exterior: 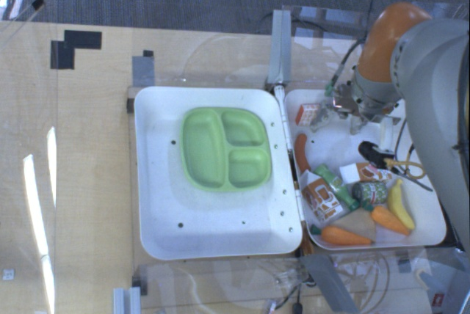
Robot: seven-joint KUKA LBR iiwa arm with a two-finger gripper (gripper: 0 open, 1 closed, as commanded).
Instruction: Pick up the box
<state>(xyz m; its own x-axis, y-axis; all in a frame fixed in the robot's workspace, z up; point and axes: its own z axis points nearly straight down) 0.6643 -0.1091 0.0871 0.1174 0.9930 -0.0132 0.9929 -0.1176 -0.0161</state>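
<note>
Just pincer (332, 111) beside box (307, 114)

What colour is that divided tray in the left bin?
Light green: the divided tray, seen best in the camera view, lies in the white left bin.

1. Arm (440, 85): wide, smooth light-grey casing, rounded in section.
2. Orange band (388, 41): glossy, dome-shaped, above the wrist.
3. Wrist (374, 89): darker grey ring below the band.
4. Hand (339, 108): small metallic parts, thin dark cables alongside.
</note>
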